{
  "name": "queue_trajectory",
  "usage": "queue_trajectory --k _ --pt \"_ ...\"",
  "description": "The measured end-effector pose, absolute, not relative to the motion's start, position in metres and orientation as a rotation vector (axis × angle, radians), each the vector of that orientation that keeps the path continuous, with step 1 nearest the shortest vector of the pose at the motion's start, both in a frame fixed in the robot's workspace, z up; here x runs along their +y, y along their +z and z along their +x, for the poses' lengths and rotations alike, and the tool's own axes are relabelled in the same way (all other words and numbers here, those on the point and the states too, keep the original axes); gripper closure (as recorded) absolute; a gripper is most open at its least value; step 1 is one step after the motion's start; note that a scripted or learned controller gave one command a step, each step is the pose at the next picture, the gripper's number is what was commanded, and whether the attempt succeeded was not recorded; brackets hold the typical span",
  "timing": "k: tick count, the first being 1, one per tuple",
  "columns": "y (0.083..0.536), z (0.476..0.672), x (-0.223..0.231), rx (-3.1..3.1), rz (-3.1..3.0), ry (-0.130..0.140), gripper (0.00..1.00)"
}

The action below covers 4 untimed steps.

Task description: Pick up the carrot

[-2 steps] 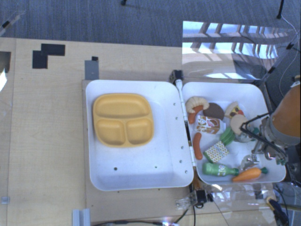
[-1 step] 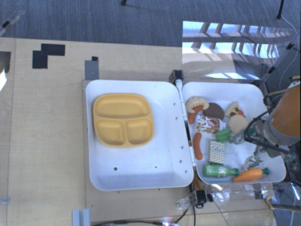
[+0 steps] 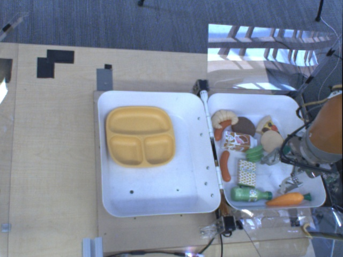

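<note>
Left bin point(image 3: 161, 197) is holding one yellow tray point(image 3: 140, 135). Right bin point(image 3: 278, 100) is holding one carrot point(image 3: 288, 199) at the near edge, one green bottle point(image 3: 250, 195), possibly two sausages. Gripper point(image 3: 289, 183) is hovering just above the carrot; opening: cannot tell.

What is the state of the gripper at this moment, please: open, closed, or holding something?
Gripper: it cannot be told whether it is open or closed. It sits in the right bin just above the carrot, and nothing is seen held in it.
</note>
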<state>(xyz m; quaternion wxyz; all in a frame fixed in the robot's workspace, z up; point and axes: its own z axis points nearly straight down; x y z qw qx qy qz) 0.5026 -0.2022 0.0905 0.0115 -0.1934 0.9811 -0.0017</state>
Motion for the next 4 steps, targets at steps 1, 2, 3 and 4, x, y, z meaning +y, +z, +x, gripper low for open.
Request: queue_trajectory --k 1,2,3,4 --pt "0.090 0.502 -0.204 2.944 -1.039 -0.010 0.00" --pt "0.089 0.503 -0.203 2.775 -1.447 -0.008 0.00" --pt "0.089 0.493 -0.203 2.572 -1.780 -0.014 0.00" --pt "0.130 0.491 -0.205 2.113 -2.307 -0.016 0.00"
